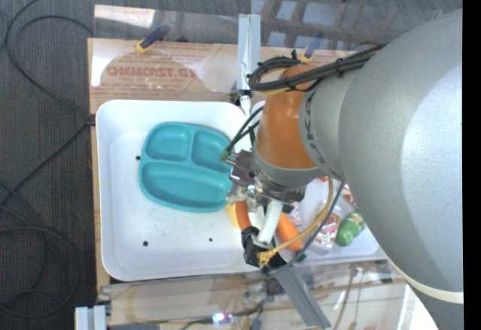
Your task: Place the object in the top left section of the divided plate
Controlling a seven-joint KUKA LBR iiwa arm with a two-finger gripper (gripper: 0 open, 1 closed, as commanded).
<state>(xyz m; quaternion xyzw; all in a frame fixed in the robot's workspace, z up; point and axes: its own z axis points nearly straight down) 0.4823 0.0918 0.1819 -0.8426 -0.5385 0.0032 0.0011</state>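
Note:
The teal divided plate (183,183) lies in the left white bin (124,246), toward its right side, with two small sections at the top and one large one below; all three look bare. My gripper (254,202) hangs just off the plate's right edge, over the wall between the two bins, largely hidden under the grey and orange wrist. An orange object (239,216) shows right beside the gripper's lower left, and another orange piece (288,231) peeks out to its right. Whether either sits between the fingers is hidden.
In the right bin, a green object (350,229) and a red-and-white packet (325,235) show below the arm, which covers most of that bin. Cardboard (150,69) lies behind the bins. Bare white floor of the left bin surrounds the plate.

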